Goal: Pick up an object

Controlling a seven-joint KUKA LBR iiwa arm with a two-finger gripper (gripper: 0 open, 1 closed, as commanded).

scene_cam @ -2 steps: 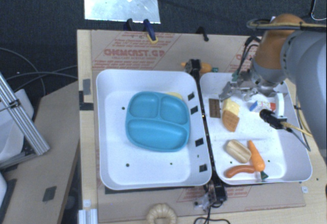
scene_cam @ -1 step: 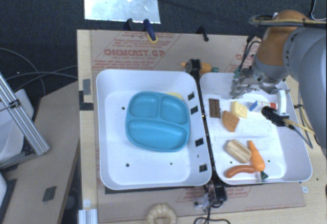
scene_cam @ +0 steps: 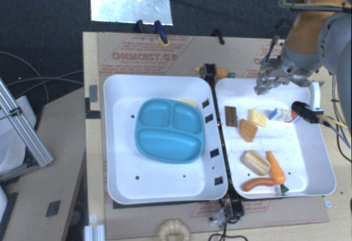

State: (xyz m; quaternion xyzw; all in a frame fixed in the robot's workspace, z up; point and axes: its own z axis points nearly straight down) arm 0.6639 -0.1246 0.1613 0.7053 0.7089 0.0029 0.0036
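Camera view: hovering pincer [scene_cam: 264,85] over right bin [scene_cam: 316,141] far rim, approach step by the look of it, nothing lifted. Gripping nothing; opening impossible to tell. Lying below and apart: cracker [scene_cam: 248,130], bread roll [scene_cam: 257,162], carrot [scene_cam: 275,167]. Needing descent onto one item next.

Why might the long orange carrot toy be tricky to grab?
The long orange carrot toy looks round and tapered, so it may roll or slip from a pinch. It seems small, probably light plastic. It touches the tan bread roll, which could get nudged.
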